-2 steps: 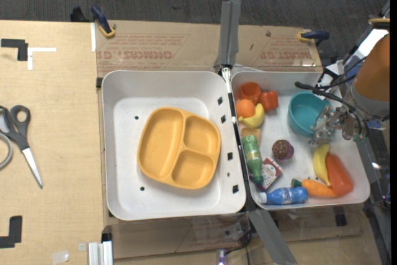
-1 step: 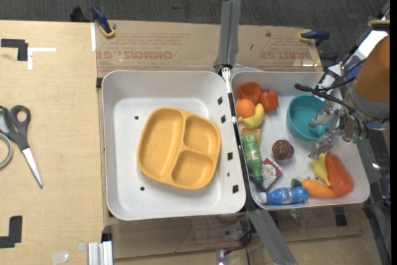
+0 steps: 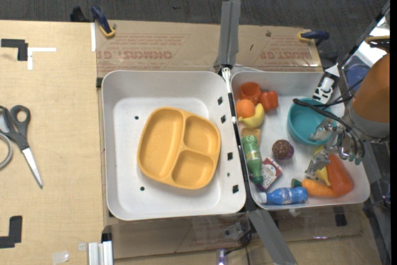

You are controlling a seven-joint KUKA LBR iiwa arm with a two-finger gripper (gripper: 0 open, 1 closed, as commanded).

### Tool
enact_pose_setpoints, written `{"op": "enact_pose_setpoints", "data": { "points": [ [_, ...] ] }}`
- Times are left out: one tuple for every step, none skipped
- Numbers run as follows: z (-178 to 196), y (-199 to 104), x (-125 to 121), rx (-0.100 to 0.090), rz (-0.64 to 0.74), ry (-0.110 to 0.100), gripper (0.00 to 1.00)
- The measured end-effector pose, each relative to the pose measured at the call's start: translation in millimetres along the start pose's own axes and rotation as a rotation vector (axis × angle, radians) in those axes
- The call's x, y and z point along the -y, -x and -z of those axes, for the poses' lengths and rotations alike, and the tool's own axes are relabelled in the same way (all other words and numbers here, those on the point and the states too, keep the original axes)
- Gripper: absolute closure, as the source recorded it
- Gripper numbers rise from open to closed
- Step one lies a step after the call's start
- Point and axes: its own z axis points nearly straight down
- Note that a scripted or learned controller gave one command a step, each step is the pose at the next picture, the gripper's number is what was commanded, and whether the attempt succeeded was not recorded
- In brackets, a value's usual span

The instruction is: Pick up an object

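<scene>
A desk (image 3: 43, 152) carries 2 white bins. The left bin (image 3: 118, 133) holds a yellow divided plate (image 3: 178, 148). The right bin (image 3: 282, 80) holds toys. The gripper (image 3: 324, 152) hovers beside a teal bowl (image 3: 305, 124), its fingers spread narrowly, gripping nothing, just above an orange carrot (image 3: 335, 178). Descending straight and centring on it should help.

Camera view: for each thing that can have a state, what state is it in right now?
Yellow three-compartment plastic plate: flat in the left white bin, nothing on it.
Teal plastic bowl: upright in the right white bin.
Small plastic bottle with blue cap: lying on its side.
Green bottle: lying down.
Scissors: closed.
Hand: low over the right bin.
</scene>
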Motion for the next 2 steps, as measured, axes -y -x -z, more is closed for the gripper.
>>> {"op": "enact_pose_setpoints", "data": {
  "points": [
    [13.3,5.1,-2.0,0.015,0.004,0.001,1.00],
    [2.6,25.1,-48.7,-0.008,-0.126,0.000,1.00]
  ]
}}
